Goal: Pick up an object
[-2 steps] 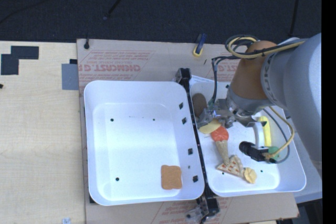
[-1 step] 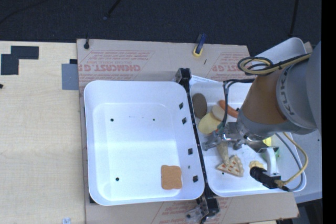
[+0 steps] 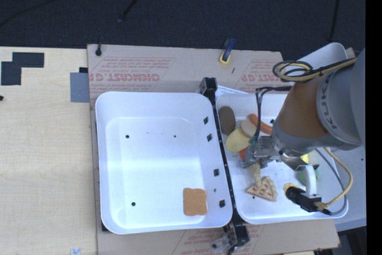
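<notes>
— Where's the tool (image 3: 258,155) right now?

— Down inside the right bin (image 3: 334,212), near that bin's left wall, about midway along it. The grey arm (image 3: 322,110) with its orange band covers much of the bin from the right. Whether the tool is spread or closed, and whether anything sits in it, I cannot tell; the wrist hides that.

— What is there to pick?

— A cluster of toy food around it. A brown oval piece (image 3: 227,119) lies toward the far left corner of the right bin, a pale yellow round piece (image 3: 237,140) just beside the tool, an orange sausage-like piece (image 3: 261,123) behind it, and a pizza-wedge piece (image 3: 262,190) toward the bin's near edge. A tan square piece (image 3: 194,201) lies alone in the left bin (image 3: 119,110), near its front right corner.

— Which looks easiest?

— I'd judge the pale yellow round piece closest to hand. It looks like light, stiff plastic, smooth and probably slippery, with a rounded back that could squirt out of a pinch. Best taken across its narrow width, low down, fingers square to its sides.

— And the wedge?

— Flat and thin, lying close to the floor of the bin; hard to get under. I'd grip it by its two long edges if at all. None of these looks fragile, so a firm squeeze should do no harm.
</notes>
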